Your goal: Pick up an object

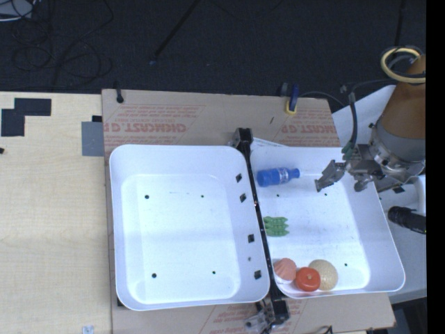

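The left bin [182,228] sits on cardboard [208,120], touching the right bin [361,249] along a black divider [254,207]. In the right bin, a blue bottle [277,177] lies near the top left, a green toy [275,226] lower down by the divider, and a pink piece [284,268], red ball [307,279] and tan ball [325,273] cluster at the bottom edge. The gripper [330,177] hovers right of the bottle, apart from it; nothing lies between them, and its open-or-closed state cannot be told.

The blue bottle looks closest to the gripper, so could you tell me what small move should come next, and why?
Probably shift the gripper left toward the blue bottle, then descend: it lies on its side, apart from the other items, nearest the gripper.
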`<action>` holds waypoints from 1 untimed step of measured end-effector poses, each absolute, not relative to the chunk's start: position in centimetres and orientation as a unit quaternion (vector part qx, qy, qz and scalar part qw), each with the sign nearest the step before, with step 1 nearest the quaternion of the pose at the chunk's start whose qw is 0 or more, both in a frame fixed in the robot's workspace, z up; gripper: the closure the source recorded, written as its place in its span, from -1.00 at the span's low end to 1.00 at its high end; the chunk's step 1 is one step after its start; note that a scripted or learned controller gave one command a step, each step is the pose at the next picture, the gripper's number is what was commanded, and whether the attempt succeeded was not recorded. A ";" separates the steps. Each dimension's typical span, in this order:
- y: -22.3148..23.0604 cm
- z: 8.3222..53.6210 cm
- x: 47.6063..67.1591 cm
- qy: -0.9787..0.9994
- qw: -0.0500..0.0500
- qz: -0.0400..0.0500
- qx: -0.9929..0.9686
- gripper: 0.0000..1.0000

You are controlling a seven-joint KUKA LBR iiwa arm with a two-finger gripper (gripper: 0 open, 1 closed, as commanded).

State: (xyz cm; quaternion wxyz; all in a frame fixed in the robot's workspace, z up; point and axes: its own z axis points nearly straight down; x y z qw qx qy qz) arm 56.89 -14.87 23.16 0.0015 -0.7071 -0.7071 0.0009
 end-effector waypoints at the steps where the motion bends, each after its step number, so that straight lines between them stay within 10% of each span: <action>1: -20.3 24.0 54.6 -0.705 0.000 0.002 -0.709 -1.00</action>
